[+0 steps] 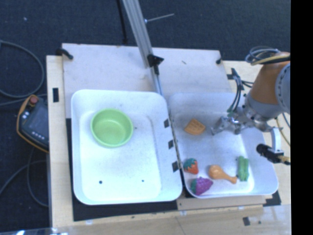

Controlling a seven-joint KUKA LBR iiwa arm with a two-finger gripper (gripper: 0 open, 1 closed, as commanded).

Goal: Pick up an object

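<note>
Currently the approach step is in hand: the gripper (221, 127) hangs over the right bin (254, 187), fingers spread, pinching nothing. Nearest candidate, the orange wedge (195, 127), lies just beside it. Next move, judged: shift left over the wedge, descend, close.

Two white bins are seen: the left bin (83, 180) and the right bin (264, 182). One green bowl (112, 127) is counted. Five toy foods are counted: one orange wedge (195, 127), one strawberry (190, 166), one purple grape bunch (201, 184), one orange drumstick (221, 174), one green vegetable (242, 168).
</note>
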